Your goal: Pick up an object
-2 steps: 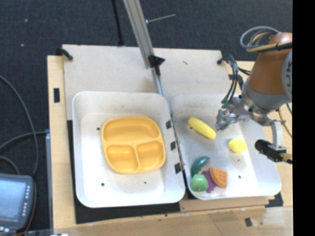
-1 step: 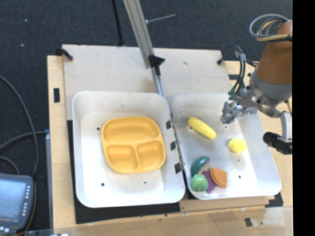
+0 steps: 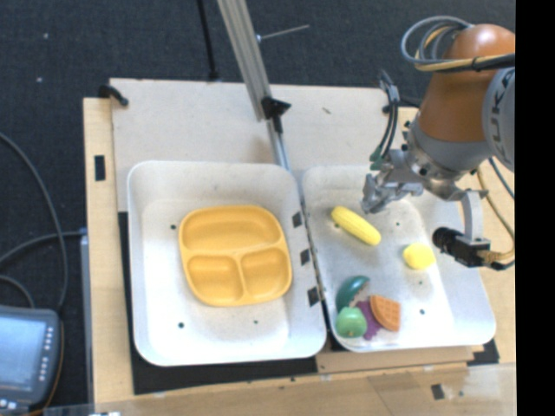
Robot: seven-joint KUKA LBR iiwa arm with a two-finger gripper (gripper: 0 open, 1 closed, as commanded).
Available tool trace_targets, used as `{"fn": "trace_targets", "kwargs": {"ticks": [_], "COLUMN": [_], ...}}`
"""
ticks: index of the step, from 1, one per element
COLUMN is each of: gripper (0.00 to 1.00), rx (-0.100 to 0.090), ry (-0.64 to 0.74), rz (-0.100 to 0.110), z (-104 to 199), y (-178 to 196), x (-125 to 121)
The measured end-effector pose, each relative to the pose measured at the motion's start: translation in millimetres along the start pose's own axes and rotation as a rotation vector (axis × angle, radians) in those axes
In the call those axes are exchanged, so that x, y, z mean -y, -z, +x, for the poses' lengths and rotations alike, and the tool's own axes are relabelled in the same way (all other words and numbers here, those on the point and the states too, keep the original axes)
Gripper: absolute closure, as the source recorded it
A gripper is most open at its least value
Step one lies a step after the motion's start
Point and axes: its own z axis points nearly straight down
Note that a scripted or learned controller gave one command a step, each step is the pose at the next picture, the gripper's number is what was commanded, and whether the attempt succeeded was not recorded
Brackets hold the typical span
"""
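The gripper (image 3: 375, 199) hangs over the upper-left part of the right bin (image 3: 460, 315), fingertips pointing down twd the bin floor. Whether the tips are apart or together can't be told; they're small, dark and blur into the wrist hardware. Nothing visible between them.

Just below and left of the tips lies a yellow banana-like piece (image 3: 356, 226), tilted, near but apart from the gripper. Further right sits a small yellow lump (image 3: 419, 256), partly close to a black fitting on the arm. At the bin's lower left, a cluster: green round fruit (image 3: 350, 321), a dark teal piece (image 3: 353, 289) above it, an orange wedge (image 3: 386, 312) w/ something purple under it, hard to make out.

The arm (image 3: 455, 102) covers the bin's upper-right corner; its top is cut off at the frame's right.

The left bin (image 3: 152, 332) holds a yellow divided tray (image 3: 234, 254), centred, w/ bare floor all round. A metal pole (image 3: 247, 50) slants down to the gap between the bins.
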Motion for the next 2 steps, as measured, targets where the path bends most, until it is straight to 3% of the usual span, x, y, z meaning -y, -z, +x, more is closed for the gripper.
{"fn": "trace_targets", "kwargs": {"ticks": [2], "gripper": [1.0], "rx": [0.0], "ry": [0.0], "rz": [0.002], "z": [101], "y": [-4], "x": [-20]}}
